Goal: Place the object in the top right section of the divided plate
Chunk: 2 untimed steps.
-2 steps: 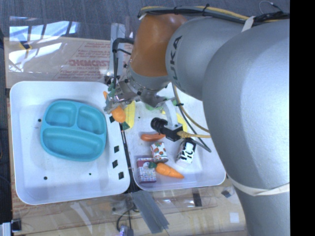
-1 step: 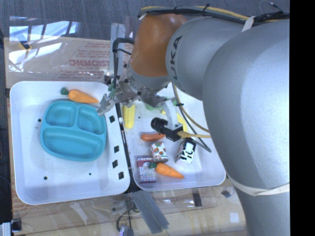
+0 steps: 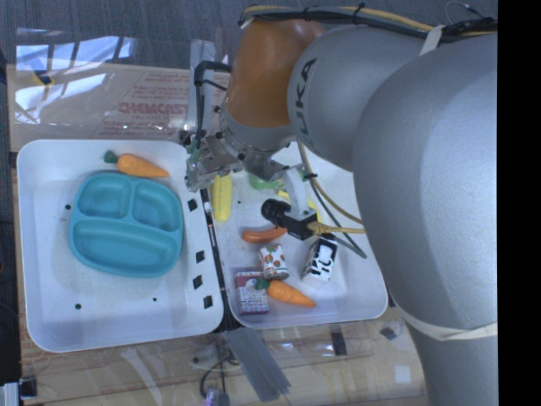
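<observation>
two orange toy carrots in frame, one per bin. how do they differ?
The orange toy carrot in the left bin lies on the bin floor just above the blue divided plate, with its green top pointing left. The orange toy carrot in the right bin sits near that bin's front edge, crowded against a small printed box and a small can. The left one looks slightly longer. Both are orange with green tops and lie flat.

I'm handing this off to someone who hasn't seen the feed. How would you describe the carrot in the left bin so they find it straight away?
Start at the left bin, the one holding the blue divided plate. Just beyond the plate's far edge, near the bin's far wall, lies the carrot, orange with a green tip pointing left. Unlike the second carrot in the right bin, it lies alone, with nothing crowding it.
</observation>
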Available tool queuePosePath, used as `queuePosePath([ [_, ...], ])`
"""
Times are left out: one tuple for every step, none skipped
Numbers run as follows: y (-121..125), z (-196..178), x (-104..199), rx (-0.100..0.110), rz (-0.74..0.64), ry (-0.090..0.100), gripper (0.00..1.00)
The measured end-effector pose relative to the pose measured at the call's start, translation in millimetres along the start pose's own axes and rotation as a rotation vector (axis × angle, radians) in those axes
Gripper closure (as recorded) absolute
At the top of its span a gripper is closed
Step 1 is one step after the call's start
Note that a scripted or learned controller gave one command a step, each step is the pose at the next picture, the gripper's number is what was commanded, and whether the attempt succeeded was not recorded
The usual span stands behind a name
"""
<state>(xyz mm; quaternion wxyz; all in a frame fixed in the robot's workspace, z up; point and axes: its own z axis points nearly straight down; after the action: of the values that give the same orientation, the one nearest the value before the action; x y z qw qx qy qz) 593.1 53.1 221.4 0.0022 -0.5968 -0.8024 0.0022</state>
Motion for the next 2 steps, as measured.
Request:
queuePosePath([
  [-23, -13, -63, -0.004, 0.128, -0.002, 1.0],
  [3, 19, -166, -0.004, 0.011, -0.001, 1.0],
])
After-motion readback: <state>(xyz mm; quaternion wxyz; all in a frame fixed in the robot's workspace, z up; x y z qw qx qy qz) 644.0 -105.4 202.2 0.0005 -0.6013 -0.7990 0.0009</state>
